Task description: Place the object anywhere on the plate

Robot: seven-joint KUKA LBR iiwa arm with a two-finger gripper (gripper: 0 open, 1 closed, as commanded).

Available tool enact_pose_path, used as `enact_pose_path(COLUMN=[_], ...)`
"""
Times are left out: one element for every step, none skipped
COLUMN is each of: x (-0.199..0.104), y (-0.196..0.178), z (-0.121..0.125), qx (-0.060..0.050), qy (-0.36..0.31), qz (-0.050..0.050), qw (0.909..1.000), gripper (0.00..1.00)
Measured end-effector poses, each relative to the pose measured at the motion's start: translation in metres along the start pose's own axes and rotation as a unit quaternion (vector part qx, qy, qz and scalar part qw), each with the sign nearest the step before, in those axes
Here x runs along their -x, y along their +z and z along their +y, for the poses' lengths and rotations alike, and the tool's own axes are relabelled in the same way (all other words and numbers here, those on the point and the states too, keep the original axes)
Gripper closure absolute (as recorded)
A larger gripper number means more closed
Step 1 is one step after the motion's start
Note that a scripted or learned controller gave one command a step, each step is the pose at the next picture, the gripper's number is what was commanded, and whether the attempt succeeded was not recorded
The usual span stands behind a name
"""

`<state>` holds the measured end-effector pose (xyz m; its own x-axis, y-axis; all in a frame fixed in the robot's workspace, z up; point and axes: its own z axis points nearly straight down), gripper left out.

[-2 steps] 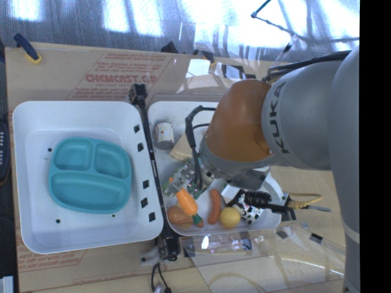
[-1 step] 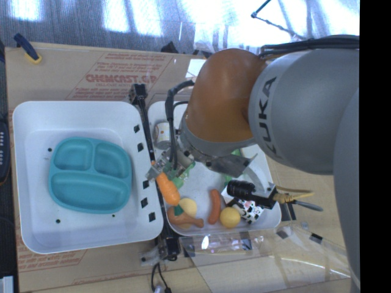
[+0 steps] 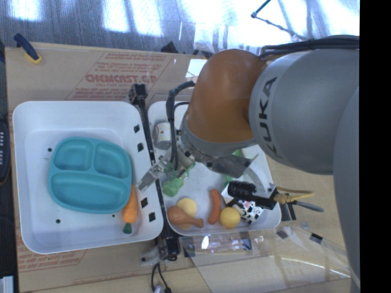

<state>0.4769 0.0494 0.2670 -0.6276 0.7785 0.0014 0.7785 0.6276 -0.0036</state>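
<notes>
A teal divided plate (image 3: pixel 90 174) lies in the left bin (image 3: pixel 36 127). An orange carrot with a green tip (image 3: pixel 130 209) rests on the bin floor just off the plate's lower right corner, touching or nearly touching its rim. My gripper (image 3: pixel 156 173) hangs over the divider between the two bins, to the right of the plate and above the carrot. A green object (image 3: pixel 174 183) sits right beside the gripper on the right bin's side; whether it is held I cannot tell. The arm's orange band and grey body hide much of the right bin.
The right bin (image 3: pixel 269 215) holds a brown drumstick (image 3: pixel 183 217), a pale yellow piece (image 3: pixel 187 206), an orange-red sausage (image 3: pixel 214 206), a yellow ball (image 3: pixel 230 217), a black-and-white cow toy (image 3: pixel 247 205) and a small tin (image 3: pixel 162 133). Black clips line the divider.
</notes>
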Motion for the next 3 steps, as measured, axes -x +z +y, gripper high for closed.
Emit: enact_pose_path(x=[-0.001,-0.046,-0.045], y=[-0.01,-0.015,-0.015], z=[0.001,0.085,0.084], qx=[-0.002,-0.001,-0.001], qy=[-0.006,0.071,0.073], qz=[0.0,-0.001,-0.001], qw=[1.0,0.9975,0.9973], gripper=[1.0,1.0,0.0])
